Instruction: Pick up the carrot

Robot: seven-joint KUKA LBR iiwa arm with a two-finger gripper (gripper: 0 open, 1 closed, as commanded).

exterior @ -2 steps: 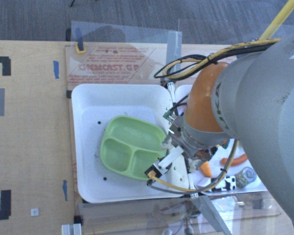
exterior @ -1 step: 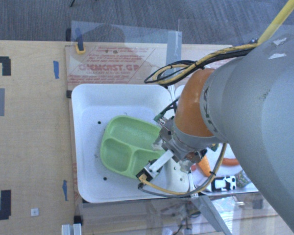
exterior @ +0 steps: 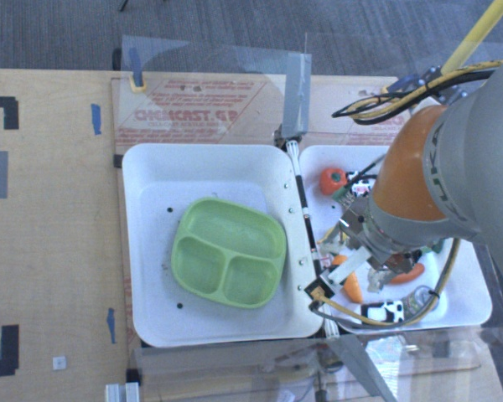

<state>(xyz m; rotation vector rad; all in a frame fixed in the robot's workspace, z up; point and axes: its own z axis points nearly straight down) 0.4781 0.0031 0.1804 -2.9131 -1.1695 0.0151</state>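
Arm low over right bin (exterior: 478, 308), jaws state cannot be told, wrist hiding them; carrot (exterior: 352, 286) lies in that bin just beside gripper (exterior: 370, 268); green divided plate (exterior: 228, 252) in left bin (exterior: 151, 224).

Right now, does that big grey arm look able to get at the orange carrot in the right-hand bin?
Probably yes. The grey arm's gripper hangs low in the right white bin, right above the orange carrot pieces, with nothing lying between them. The arm hides part of the carrot, so I cannot be sure.
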